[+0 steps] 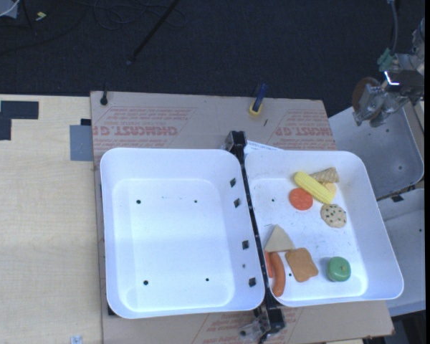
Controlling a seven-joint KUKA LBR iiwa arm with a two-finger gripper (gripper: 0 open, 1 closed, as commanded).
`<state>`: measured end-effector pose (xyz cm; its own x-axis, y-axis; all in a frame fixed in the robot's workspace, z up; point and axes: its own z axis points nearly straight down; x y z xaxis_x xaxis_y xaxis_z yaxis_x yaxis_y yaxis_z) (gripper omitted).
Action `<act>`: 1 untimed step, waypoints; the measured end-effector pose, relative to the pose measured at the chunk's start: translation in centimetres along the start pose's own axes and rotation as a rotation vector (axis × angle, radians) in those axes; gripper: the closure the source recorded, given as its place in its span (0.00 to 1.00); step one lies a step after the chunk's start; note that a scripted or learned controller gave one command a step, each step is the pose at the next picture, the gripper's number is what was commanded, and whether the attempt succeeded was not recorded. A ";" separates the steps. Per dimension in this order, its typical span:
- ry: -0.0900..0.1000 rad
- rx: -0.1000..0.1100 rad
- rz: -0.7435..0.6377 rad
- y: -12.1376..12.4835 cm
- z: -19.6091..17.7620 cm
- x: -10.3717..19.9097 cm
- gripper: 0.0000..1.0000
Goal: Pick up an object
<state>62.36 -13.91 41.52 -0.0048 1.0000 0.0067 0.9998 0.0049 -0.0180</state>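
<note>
Above right bin's [373,192] far corner, claw [376,106].

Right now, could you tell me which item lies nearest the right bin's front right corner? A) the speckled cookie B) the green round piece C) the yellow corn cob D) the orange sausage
B: the green round piece sits closest to the front right corner of the right bin, while the corn cob and cookie lie farther back and the sausage lies by the divider.
</note>
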 end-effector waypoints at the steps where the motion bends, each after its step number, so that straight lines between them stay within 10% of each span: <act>1: -0.009 -0.027 0.004 1.9 -12.9 0.8 1.00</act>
